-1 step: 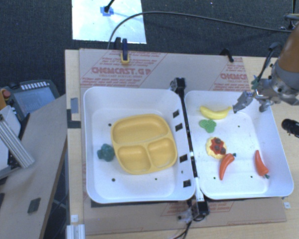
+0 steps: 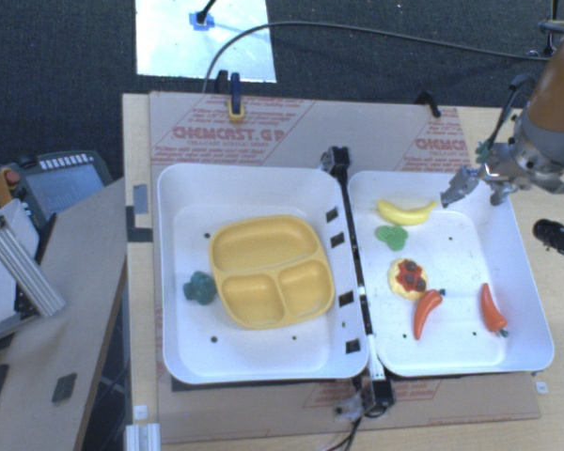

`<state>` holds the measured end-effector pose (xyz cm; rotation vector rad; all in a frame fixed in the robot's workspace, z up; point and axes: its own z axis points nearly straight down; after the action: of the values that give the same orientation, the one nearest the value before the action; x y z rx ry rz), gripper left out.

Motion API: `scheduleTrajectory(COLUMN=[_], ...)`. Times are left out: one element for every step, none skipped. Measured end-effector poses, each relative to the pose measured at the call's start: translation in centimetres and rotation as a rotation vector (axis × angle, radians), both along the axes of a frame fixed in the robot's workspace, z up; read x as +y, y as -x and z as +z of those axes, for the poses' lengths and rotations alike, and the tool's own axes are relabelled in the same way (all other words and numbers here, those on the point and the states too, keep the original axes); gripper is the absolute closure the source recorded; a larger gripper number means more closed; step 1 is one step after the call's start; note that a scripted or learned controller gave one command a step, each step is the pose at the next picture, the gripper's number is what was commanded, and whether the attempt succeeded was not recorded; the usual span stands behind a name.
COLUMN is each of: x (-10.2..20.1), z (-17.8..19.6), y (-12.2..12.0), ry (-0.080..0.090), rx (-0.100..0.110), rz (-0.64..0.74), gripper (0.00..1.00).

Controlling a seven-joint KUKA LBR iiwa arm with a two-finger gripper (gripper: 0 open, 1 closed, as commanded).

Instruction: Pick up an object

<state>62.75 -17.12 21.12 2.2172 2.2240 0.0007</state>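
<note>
Left bin [image 2: 174,252]: held a yellow tray [image 2: 268,271], a green piece [image 2: 200,288] beside it.
Right bin [image 2: 526,289]: banana [image 2: 404,212] lay near its far rim, centre floor bare.
Gripper [image 2: 477,186]: hovered over that rim, fingers spread, holding nothing; arm cut off at right.

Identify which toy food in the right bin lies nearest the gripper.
The yellow banana, at the bin's far edge, lies closest to the gripper; the peppers and pizza sit farther toward the front.

**Our count across the two bins**

We count two white bins [image 2: 174,252] [image 2: 517,252]. Left of the divider [image 2: 350,261]: one yellow tray [image 2: 268,271], one green broccoli [image 2: 200,288]. Right of it: one banana [image 2: 404,212], one green piece [image 2: 391,237], one pizza slice [image 2: 408,278], two red peppers [image 2: 427,312] [image 2: 492,308].
</note>
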Motion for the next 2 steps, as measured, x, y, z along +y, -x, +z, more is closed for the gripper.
scheduleTrajectory(x=[-0.5,0.2], z=[-4.6,-10.6], y=[-0.7,-0.9], ry=[0.000,-0.001], rx=[0.003,0.003], rz=[-0.001,0.003], gripper=[0.00,0.00])
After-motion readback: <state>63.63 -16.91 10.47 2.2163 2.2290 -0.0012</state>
